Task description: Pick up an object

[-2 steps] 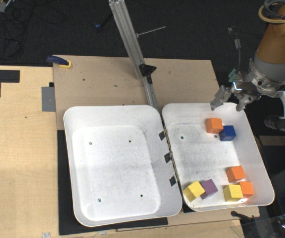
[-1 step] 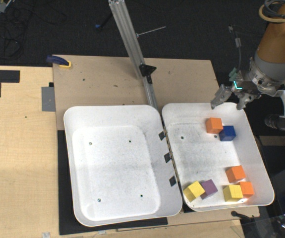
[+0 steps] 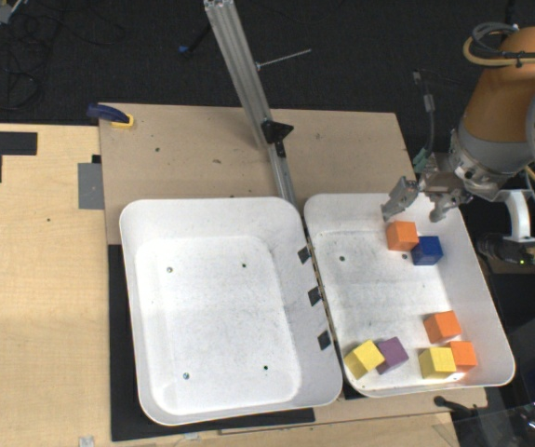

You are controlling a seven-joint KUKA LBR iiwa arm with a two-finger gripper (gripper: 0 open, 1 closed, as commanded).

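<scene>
The right bin [image 3: 360, 277] holds several small blocks. An orange block [image 3: 402, 236] lies near its far edge, with a blue block [image 3: 426, 250] touching its right side. My gripper [image 3: 421, 204] hangs open just above and behind these two, with nothing between its fingers. Toward the near edge lie two more orange blocks [image 3: 442, 325] [image 3: 463, 354], two yellow blocks [image 3: 437, 361] [image 3: 365, 357] and a purple block [image 3: 393, 351].
The left bin [image 3: 211, 305] sits beside the right one, with black clips [image 3: 314, 294] along the shared rim. A slanted aluminium rail [image 3: 248, 82] rises behind the bins. The bench drops off to the right, where cables and arm parts stand.
</scene>
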